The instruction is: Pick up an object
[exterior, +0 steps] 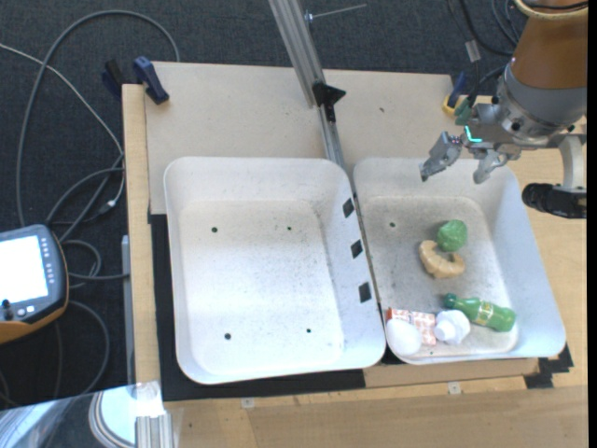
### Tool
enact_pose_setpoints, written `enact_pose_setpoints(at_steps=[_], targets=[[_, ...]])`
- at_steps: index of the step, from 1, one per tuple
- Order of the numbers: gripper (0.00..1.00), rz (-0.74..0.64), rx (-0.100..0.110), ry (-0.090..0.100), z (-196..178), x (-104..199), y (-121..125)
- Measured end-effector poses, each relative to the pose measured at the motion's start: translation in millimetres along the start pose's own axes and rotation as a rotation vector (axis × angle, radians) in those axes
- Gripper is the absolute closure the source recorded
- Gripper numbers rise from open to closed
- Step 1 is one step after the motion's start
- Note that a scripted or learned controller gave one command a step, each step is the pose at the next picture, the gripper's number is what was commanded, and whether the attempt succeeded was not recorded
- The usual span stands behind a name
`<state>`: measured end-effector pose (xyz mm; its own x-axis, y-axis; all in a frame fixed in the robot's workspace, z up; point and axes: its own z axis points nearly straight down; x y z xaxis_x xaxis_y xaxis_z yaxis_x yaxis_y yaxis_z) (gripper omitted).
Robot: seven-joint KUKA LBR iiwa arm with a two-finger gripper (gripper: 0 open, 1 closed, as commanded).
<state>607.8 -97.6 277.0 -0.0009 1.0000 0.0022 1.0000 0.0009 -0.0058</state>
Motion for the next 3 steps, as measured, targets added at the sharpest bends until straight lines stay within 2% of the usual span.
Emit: enact_pose_setpoints(at_steps=[1, 3], targets=[[0.0, 0.0, -0.004, -0.001, -2, 0, 1], [0.0, 0.002, 0.003, 0.0, 114, 7, -13]])
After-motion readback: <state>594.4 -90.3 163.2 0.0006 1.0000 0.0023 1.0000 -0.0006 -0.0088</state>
